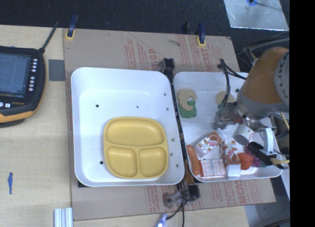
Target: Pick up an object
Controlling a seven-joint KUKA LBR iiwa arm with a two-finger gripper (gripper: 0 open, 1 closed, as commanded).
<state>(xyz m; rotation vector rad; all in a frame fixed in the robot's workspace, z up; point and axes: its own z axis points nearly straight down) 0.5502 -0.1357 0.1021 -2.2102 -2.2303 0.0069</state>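
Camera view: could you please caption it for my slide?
KUKA arm lowers its gripper into the cluttered right bin; yellow divided tray fills the left bin.

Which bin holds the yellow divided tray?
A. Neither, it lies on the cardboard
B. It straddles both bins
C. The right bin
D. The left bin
D: the yellow tray lies flat inside the left bin, within its rim, while the right bin holds the small items, with the arm over it.
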